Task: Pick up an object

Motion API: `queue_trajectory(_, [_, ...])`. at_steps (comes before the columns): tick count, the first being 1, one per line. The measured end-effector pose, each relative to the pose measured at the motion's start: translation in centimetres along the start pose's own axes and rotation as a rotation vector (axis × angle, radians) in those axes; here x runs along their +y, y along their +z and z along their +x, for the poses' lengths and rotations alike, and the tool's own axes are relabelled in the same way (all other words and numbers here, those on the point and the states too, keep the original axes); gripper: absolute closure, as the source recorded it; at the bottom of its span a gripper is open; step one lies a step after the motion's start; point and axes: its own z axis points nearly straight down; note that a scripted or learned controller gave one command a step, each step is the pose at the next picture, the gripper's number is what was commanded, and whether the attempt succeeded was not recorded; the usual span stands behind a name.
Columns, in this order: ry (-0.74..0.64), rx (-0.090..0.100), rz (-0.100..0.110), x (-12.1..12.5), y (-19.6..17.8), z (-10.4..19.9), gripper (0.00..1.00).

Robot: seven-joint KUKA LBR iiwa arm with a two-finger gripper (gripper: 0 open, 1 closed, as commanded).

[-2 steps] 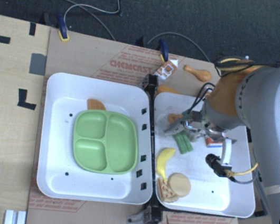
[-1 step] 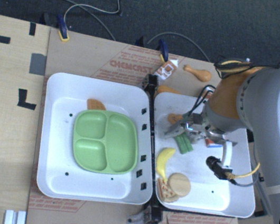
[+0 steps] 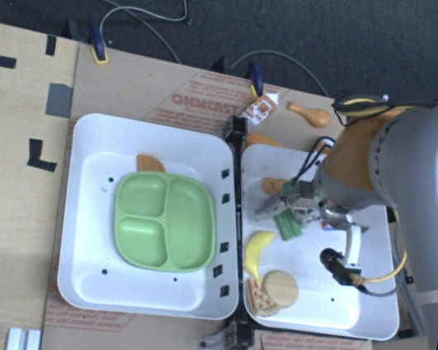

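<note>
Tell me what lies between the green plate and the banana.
The camera view shows the two bins' adjoining rims with black clips between the green plate and the banana; no loose item lies there.

Divided plate (image 3: 165, 221) in left bin (image 3: 86, 189).

A small green block (image 3: 286, 225) lies tilted just beneath the jaws, while a yellow banana (image 3: 257, 251) curves just below-left of them and a round tan bun (image 3: 280, 289) sits farther below.
</note>
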Motion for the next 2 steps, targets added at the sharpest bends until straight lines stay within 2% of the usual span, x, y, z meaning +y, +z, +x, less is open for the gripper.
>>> queue_trajectory(1, [0.000, 0.002, 0.002, 0.3, 0.0, 0.2, 0.00])
queue_trajectory(2, [0.000, 0.001, 0.000, -1.3, 0.0, 1.0, 0.00])
